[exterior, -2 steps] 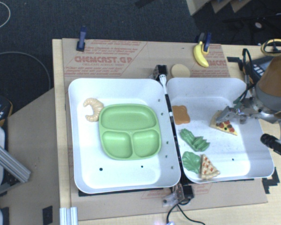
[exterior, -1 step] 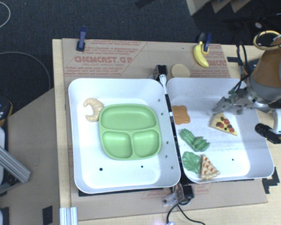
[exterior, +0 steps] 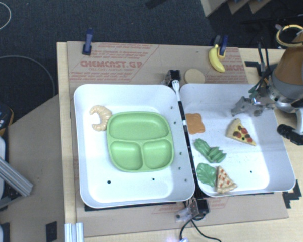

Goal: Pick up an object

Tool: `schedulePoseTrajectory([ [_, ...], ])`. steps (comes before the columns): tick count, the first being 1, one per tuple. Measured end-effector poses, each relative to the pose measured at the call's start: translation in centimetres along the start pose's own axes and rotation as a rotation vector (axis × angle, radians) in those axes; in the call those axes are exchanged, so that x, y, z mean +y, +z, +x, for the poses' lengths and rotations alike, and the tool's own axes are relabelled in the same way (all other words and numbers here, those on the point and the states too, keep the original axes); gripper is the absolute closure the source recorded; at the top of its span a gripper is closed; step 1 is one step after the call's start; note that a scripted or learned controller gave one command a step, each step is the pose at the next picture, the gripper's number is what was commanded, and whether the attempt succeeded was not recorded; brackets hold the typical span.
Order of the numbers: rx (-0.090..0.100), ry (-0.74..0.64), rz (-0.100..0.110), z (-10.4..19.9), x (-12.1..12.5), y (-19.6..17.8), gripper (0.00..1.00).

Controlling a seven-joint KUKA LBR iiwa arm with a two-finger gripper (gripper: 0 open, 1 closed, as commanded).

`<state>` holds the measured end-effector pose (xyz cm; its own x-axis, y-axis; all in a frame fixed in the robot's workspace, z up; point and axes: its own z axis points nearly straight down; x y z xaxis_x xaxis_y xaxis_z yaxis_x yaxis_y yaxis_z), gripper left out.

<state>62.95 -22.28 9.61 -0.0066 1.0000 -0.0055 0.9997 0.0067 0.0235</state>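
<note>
Camera view, from left: we see a croissant (exterior: 100,117) beside a green tray (exterior: 140,140) in the left bin (exterior: 91,185). In the right bin (exterior: 272,178) lie toast (exterior: 195,123), lettuce (exterior: 210,151) and two pizza slices (exterior: 241,132) (exterior: 223,180). Our jaws (exterior: 247,106) hang spread apart and hold nothing, just above the upper slice. We judge this the approach step; next we must descend over that slice and close.
</note>
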Motion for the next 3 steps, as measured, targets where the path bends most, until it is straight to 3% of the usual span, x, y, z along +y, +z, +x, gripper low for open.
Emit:
schedulePoseTrajectory([
  [1,0.007,-0.002,0.017,7.0,4.0,1.1,0.0],
  [2,-0.003,0.01,0.011,0.2,3.5,-8.0,0.0],
  [3,0.012,0.001,0.033,8.9,-0.8,1.6,0.0],
])
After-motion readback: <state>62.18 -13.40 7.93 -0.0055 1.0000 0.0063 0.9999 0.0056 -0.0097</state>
